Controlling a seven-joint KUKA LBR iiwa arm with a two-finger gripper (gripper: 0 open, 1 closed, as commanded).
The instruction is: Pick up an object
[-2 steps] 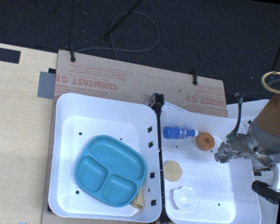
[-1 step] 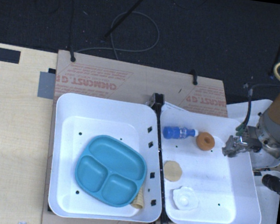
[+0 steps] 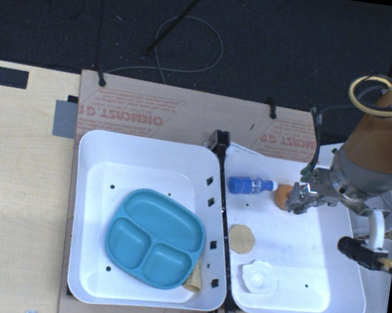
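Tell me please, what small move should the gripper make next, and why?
Probably a short descent onto the orange object. The gripper sits in the right bin, right beside that object near the back wall, with the blue bottle just past it. Nothing is visibly held, so the nearest target seems best.

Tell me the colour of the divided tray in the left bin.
Light blue tray, seen best in the camera view.
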